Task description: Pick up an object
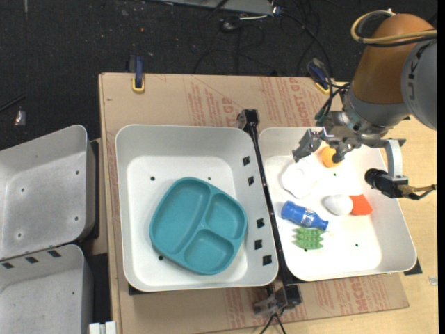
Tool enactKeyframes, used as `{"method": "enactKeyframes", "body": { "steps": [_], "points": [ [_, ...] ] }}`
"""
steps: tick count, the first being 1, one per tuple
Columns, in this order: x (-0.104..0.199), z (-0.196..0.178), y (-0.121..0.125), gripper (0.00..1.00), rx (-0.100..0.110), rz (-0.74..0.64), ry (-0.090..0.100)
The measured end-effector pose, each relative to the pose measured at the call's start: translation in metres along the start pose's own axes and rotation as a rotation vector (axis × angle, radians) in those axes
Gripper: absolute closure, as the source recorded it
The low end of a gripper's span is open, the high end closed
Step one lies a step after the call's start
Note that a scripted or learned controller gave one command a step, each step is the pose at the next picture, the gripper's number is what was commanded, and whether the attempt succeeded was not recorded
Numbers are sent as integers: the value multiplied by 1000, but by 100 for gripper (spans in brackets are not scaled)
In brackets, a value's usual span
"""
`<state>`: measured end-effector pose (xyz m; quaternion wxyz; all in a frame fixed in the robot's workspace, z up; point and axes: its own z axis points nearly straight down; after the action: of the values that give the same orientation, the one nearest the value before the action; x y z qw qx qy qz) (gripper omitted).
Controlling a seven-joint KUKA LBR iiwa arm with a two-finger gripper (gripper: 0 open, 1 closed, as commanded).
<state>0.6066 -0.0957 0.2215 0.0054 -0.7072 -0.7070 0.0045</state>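
- Hand (325, 147) hangs low over the right bin (396, 256), fingers spread, pinching nothing; an orange object (328, 156) lies just under it, near the bin's far side
- White piece (300, 179) lies just beside the orange one; blue bottle (304, 215) and green toy (309, 239) lie nearer the camera
- Risk, I think: one finger lands on the white piece and pushes the orange object away

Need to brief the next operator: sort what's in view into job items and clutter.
Job items:
- grey two-finger gripper
- small yellow-orange object beneath it
- blue plastic bottle
- green spiky toy
- white rounded lump
- orange block
- white cup-like object

Lying about:
- teal divided plastic plate
- blue clamp
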Motion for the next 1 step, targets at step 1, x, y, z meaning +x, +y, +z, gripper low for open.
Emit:
{"method": "enactKeyframes", "body": {
  "steps": [1],
  "points": [
    [0, -8, 3, 0, -14, -2, -1]
  ]
}}
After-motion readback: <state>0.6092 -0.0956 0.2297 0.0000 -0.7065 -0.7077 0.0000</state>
